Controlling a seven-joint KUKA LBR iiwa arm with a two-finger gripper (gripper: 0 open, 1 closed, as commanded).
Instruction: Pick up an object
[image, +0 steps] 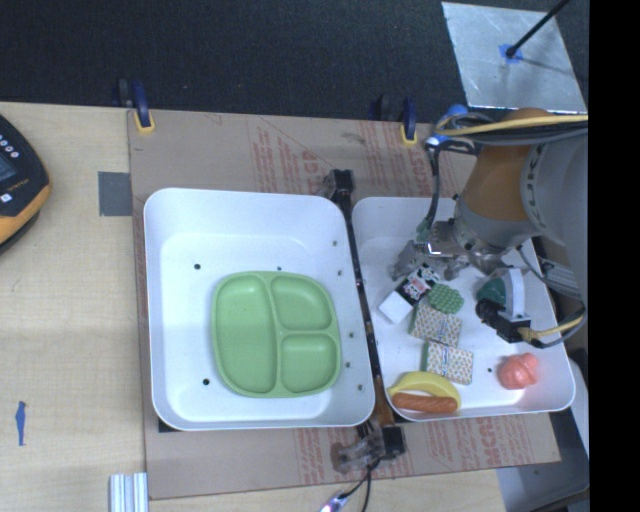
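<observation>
Arm: you see the grey KUKA arm with its orange band (497, 185) reaching in from the right, low over the right-hand shallow white bin (385, 225).
Pincer: the pincer (425, 262) sits down among the clutter at the upper middle of that bin; you cannot tell from this view whether it is open or closed, and nothing is visibly held.
Candidates: right beside the pincer lie a small black-and-white card-like piece (414, 291), a green patterned lump (446, 298) and two green-speckled square packets (436, 325), (448, 361), one below the other.
Further off: a pink rounded toy (517, 371) rests near the bin's lower right, and a yellow banana-shaped toy with a red sausage in it (425, 394) lies along the front wall.
Left bin: the other white bin (170, 300) carries a pale green divided plate (275, 333), well apart from the arm.
Worktop: both bins stand on brown cardboard on the worktop (60, 330).
Progress: you should judge the pick as not yet done; every object lies on the bin floor.
Left to do: a firm grip and a lift clear of the bin.
</observation>
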